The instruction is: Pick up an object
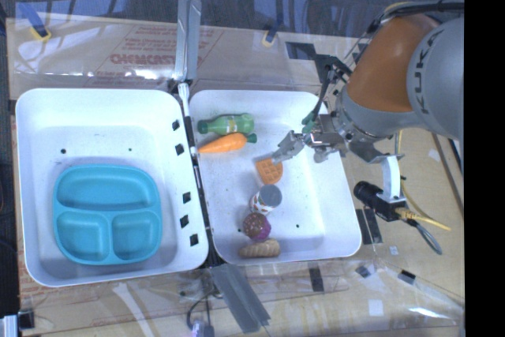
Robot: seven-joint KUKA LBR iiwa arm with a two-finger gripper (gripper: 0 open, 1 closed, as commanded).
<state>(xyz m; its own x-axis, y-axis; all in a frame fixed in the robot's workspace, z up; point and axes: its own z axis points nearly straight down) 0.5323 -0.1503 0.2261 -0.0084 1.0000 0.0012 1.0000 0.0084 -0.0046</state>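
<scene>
End effector: the end effector point(286, 147) hangs over the right bin point(331, 242), just above and to the right of the orange waffle piece; whether its fingers stand apart or together cannot be told, as its metal parts blur into one another.
Arm: the grey arm point(430, 71) with its glossy orange band covers the right bin's upper right corner and is cut off at the side.
Orange waffle piece: the orange waffle piece point(269, 170) is flat, with a grid surface, near the middle of the right bin; nothing is seen clamped on it.
Green bottle: the green bottle point(227, 124) lies on its side, smooth plastic, toward the right bin's upper left.
Carrot: the carrot point(222, 144) is tapered and orange, just below the bottle.
Small round thing: the grey-capped thing point(267, 198) below the waffle piece is too small to name.
Purple ball: the purple ball point(256, 226) is knobbly, near the right bin's lower edge.
Tan piece: the tan oblong piece point(259, 249) touches the ball from below.
Blue tray: the blue tray point(107, 213), three compartments and rounded corners, lies in the left bin point(47, 114).
Worktop: the worktop point(95, 51) is under wrinkled clear film.
</scene>
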